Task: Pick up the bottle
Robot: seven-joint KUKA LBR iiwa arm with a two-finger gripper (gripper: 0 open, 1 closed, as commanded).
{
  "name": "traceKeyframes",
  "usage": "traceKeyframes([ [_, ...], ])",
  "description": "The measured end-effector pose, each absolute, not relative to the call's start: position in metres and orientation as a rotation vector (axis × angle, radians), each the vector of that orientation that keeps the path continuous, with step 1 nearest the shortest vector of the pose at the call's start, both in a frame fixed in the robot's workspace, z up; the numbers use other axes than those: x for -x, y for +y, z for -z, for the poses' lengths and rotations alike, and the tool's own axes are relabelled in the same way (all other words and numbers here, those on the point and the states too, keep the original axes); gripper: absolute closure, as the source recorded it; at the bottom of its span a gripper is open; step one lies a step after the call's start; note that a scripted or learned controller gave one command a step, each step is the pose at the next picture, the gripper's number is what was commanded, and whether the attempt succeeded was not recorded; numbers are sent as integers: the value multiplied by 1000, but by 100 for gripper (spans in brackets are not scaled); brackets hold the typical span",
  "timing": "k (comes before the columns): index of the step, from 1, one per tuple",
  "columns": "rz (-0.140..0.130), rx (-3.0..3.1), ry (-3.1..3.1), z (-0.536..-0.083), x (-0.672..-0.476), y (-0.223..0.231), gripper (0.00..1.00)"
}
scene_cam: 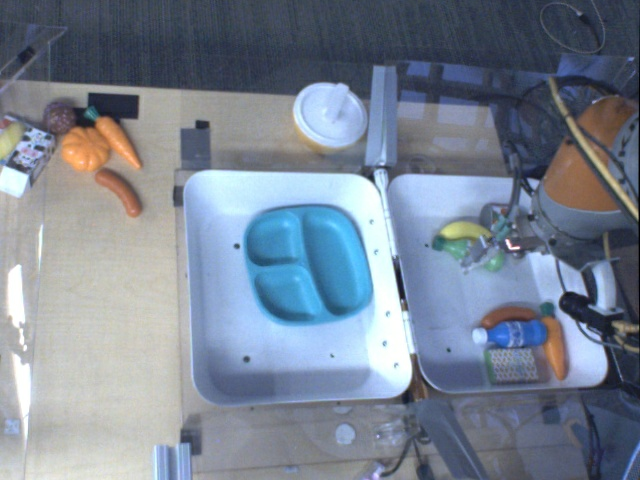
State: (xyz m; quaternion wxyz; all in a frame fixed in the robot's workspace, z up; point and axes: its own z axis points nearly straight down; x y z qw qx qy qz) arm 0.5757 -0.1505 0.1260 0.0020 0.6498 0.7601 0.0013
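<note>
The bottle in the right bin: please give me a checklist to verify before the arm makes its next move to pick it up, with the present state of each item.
1. Bottle in view, lying on its side in the right bin: ok.
2. Gripper above the bottle: not ok; it is near the banana, toward the far side of the bin.
3. Space around the bottle: not ok; a sausage, a carrot and a green-grey block lie close against it.
4. Fingers open: cannot tell.
5. Nothing held already: cannot tell; a small green item sits at the gripper.
</note>
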Motion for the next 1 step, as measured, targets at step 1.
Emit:
traceKeyframes([
  [1,-7,-2117,2311,-88,-613,-163,0],
])
